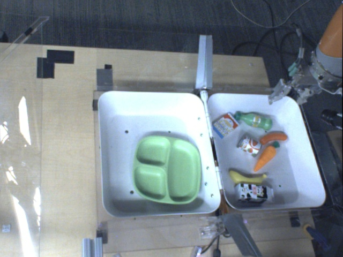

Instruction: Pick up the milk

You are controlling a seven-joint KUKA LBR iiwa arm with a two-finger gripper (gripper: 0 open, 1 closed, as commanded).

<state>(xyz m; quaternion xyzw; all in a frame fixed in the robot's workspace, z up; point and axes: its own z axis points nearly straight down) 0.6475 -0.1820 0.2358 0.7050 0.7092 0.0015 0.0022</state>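
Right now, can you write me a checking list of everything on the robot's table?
Surface: pale wooden bench bearing two shallow white bins.
Job's things: small black-and-white milk carton near the right bin's front edge, lying down.
Clutter: green divided plate in the left bin; yellow banana, orange carrot, green bottle and small white snack carton in the right bin.
Grippers: two-finger gripper over the right bin's far right corner, holding nothing.
Cables: black cables on the floor.
Surroundings: dark carpet.
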